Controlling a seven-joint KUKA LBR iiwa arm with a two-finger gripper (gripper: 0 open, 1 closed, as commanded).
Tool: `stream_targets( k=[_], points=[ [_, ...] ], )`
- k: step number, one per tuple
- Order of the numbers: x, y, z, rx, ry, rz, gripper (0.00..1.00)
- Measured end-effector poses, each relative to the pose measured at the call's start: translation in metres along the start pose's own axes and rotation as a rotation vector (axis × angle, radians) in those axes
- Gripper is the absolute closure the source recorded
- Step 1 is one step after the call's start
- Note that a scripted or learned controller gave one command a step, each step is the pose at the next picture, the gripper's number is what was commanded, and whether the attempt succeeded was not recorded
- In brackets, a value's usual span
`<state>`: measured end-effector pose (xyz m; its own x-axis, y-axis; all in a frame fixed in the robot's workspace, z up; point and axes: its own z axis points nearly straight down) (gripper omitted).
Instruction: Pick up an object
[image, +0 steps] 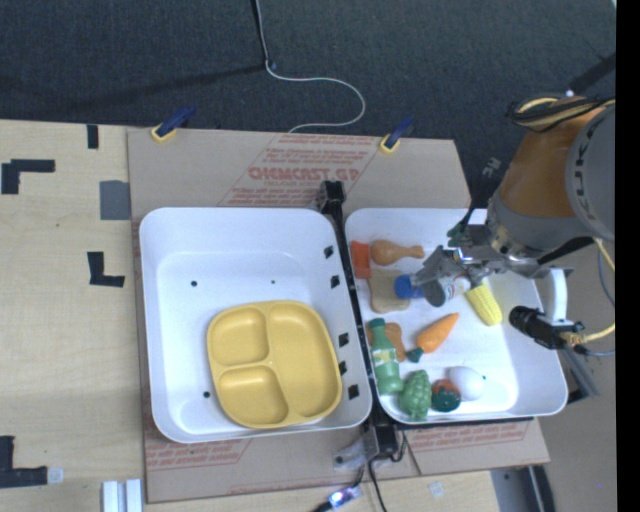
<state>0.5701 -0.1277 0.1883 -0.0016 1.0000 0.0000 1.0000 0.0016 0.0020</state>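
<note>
Reaching in from the right, arm (560, 180) bent low over right bin (530, 385), tool (437, 285) grip unclear

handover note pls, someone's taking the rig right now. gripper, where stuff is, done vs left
Gripper: low in the right bin, over the blue piece; nothing visibly between its fingers.
Right bin, toy food: chicken drumstick near the top, corn cob to the right, carrot in the middle, green bottle by the divider, green vegetable and white egg at the near edge.
Left bin: yellow divided plate.
Done: arm is in the bin.
Left: grasp and lift an object; nothing picked yet.
</note>
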Motion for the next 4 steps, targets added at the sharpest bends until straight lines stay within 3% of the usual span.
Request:
stream_targets(
  k=[1,4],
  points=[
    [0.001,0.001,-0.038,0.000,0.000,0.000,1.00],
    [0.144,-0.053,-0.020,0.007,0.001,-0.004,1.00]
  ],
)
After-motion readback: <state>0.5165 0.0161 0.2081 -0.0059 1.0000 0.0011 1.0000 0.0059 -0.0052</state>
